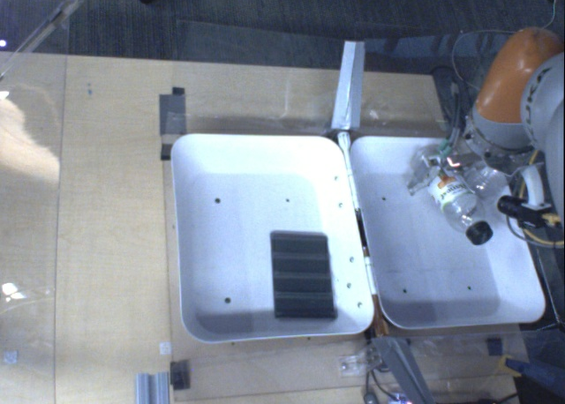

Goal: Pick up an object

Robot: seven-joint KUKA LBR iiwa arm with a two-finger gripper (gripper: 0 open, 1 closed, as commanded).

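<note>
Gripper (434,168) over the right bin (415,301), at the upper end of a clear plastic bottle (459,204) with black cap; finger state cannot be told. Black ridged block (302,274) lies in the left bin (221,164).

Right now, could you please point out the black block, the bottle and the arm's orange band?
black block (303,274): camera view, middle of its ridged top.
bottle (459,201): camera view, on its clear body.
orange band (514,76): camera view, its rounded top.

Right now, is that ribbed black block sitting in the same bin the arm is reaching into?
No. The black block lies in the left bin, while the arm works over the right bin.
</note>
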